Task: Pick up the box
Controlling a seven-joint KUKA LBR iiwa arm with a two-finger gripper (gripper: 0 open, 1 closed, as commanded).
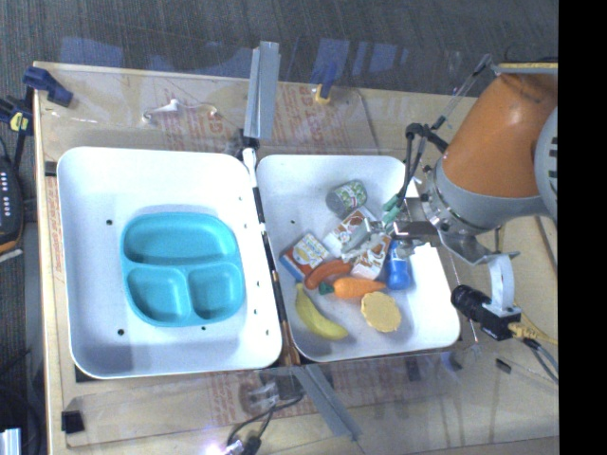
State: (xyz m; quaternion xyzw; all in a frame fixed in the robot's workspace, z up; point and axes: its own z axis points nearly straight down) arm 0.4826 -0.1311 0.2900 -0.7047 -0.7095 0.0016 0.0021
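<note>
Claw (396, 224): down in the right bin (429, 325), at its right side, over the cluttered packets; opening impossible to tell, grip on anything unclear.
Box (309, 252): lying flat, left part of right bin, just above the sausage (327, 273).
Left bin (85, 344): holding a blue tray (182, 267).

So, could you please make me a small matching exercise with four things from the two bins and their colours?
Things:
1. tray
2. banana
3. carrot
4. can

Colours:
A. orange
B. grey and green
C. turquoise blue
D. yellow

Pairs: 1-C, 2-D, 3-A, 4-B. The tray lies in the left bin; the other three lie in the right bin.
</note>
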